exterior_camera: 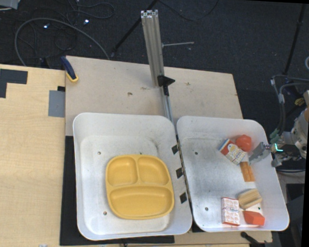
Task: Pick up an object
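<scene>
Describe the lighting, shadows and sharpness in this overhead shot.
Camera view: even, soft light on both white bins, without harsh glare; the yellow divided plate casts only a faint shadow; the floor behind is dark; small items in the right bin look slightly soft; the gripper is dim at frame edge.

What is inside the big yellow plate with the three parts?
The yellow plate in the left bin shows bare yellow in all three sections, no toys. The bin floor beneath it is covered, so anything under it is hidden.
</scene>
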{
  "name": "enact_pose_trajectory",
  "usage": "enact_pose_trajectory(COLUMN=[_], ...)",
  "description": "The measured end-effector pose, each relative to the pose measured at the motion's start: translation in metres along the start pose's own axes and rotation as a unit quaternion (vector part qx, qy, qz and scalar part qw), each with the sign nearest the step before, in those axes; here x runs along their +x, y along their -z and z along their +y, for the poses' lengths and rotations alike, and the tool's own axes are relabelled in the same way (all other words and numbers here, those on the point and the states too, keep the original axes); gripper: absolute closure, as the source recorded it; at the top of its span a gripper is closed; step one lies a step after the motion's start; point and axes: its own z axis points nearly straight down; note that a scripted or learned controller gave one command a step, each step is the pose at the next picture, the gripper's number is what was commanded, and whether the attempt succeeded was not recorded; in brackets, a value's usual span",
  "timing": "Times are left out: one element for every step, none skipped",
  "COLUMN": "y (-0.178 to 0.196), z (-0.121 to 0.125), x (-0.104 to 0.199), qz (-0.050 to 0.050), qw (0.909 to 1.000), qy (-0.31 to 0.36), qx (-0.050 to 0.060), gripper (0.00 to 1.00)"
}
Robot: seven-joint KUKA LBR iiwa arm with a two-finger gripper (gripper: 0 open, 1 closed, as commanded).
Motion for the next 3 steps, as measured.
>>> enact_pose_trajectory(y=[0.001, -0.064, -0.125], z=[0.001, -0.001, -0.009], x=[0.0, -0.001, -0.003], qz=[0.0, 0.001, 0.001], qw=[1.0, 1.0, 1.0], qy=[0.0, 0.0, 0.0], qx=[-0.001, 0.003, 0.003], gripper=[0.0, 0.0, 0.0])
